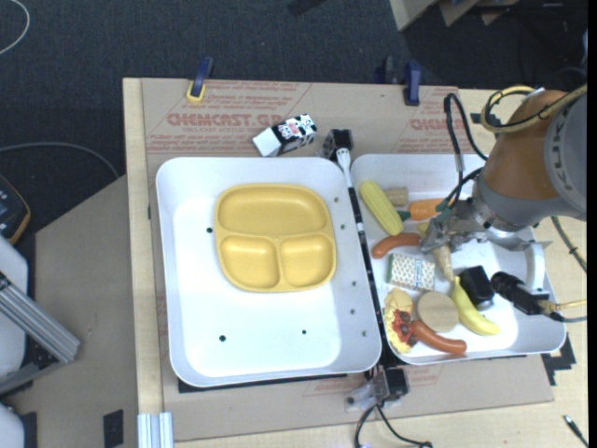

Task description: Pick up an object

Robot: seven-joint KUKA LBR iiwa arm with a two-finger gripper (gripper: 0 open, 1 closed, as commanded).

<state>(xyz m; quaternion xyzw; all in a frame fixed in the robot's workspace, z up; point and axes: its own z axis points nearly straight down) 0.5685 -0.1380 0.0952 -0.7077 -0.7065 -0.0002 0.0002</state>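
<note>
The arm [527, 171] is seen reaching in over the right bin [522, 342], and much of that bin's far corner is covered by its bulk. The tool [444, 232] is lowered among the toy foods there, but it is viewed from above and partly masked by the wrist. Whether it is open or closed cannot be told, and nothing can be made out in its grasp.

A red sausage [395, 245] is just beside the tool on the side toward the left bin [187, 287], and a carrot [424, 209] lies near it, its end hidden under the wrist. A corn cob [381, 205] is set at the bin's far inner side. Nearer the camera, a patterned white block [410, 271], a round tan disc [437, 311], a banana [476, 314] and a second sausage [435, 343] are crowded together, some overlapping. A yellow and red piece at the inner wall is too small to be identified.

A yellow divided tray [275, 236] is held in the left bin. A black-and-white carton [285, 135] lies on the tabletop [145, 297] beyond that bin.
</note>
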